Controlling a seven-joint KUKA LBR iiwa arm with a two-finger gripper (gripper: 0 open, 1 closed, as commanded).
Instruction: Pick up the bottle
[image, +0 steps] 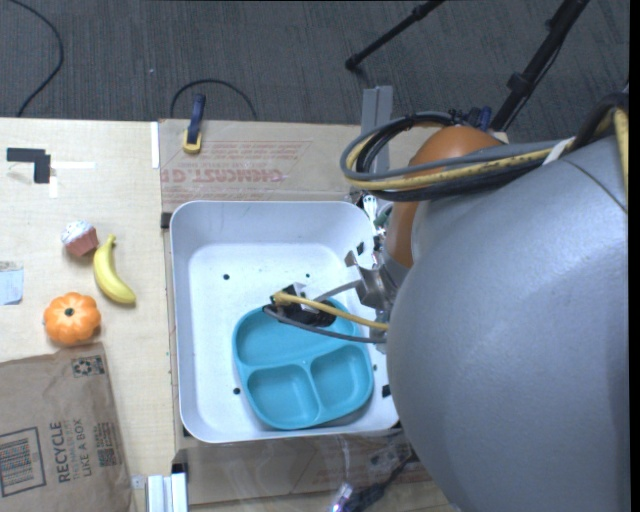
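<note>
My gripper (352, 292) hangs low inside the white bin (200, 300), at its right side. It sits just above the far rim of a blue three-compartment tray (300, 375). The tray lies flat in the near half of the bin. The large grey arm with its orange band covers the bin's right wall and everything to the right of it. The gripper's grey metal body pokes out from under the arm, pointing left over the tray's back edge.
On the wooden board left of the bin lie a yellow banana (112, 272), a small orange pumpkin (72, 318) and a cupcake (79, 239). A brown recycling bag (55, 430) lies at the near left. A clamp (193, 135) sits behind the bin.
</note>
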